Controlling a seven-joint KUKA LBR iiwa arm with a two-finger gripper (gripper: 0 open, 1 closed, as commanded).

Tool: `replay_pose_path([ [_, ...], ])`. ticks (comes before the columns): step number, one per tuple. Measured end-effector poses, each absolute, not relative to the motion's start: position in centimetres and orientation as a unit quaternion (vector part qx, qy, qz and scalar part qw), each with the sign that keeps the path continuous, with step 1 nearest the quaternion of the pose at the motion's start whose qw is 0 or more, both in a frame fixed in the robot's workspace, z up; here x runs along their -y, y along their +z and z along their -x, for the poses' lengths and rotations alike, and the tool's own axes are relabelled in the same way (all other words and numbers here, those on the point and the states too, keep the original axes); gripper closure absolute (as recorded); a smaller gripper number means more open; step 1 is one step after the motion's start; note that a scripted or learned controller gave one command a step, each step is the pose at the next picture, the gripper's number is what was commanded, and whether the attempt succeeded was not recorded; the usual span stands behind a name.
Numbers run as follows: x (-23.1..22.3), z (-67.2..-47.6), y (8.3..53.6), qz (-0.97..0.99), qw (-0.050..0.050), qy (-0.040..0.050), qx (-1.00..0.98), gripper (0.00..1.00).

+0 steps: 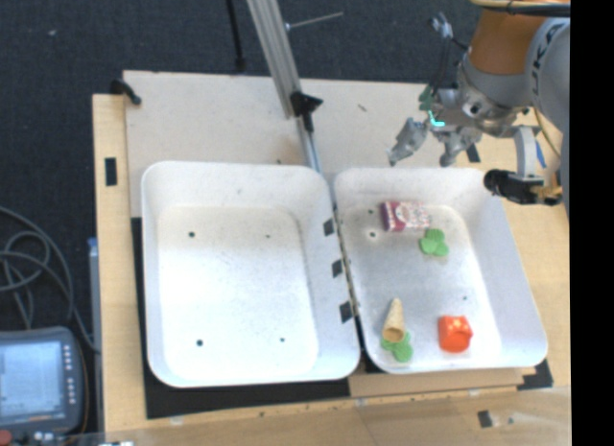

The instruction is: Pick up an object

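Observation:
The right bin (499, 252) holds several small items. A pink and white carton (404, 215) lies near its far side, with a green piece (435, 243) just right of it. Near the front lie a tan cone (393, 318), a green piece (400, 346) touching the cone's lower end, and a red-orange block (455, 333). My gripper (428, 145) hangs above the bin's far rim, well clear of the items. Its two fingers are spread apart with nothing between them.
The left bin (158, 243) sits beside the right one, sharing a central divider. A slanted metal post (273, 41) rises behind the bins. A monitor (38, 382) stands off the bench at the lower left.

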State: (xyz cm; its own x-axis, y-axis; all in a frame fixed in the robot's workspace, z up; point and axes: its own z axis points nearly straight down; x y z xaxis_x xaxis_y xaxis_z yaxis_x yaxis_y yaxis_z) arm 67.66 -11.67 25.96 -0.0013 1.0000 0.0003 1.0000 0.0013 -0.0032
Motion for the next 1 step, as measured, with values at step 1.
replay_pose_path([
  [1,11.72,-67.73,26.25,0.706,-0.001,0.0005,0.708,0.0],
])
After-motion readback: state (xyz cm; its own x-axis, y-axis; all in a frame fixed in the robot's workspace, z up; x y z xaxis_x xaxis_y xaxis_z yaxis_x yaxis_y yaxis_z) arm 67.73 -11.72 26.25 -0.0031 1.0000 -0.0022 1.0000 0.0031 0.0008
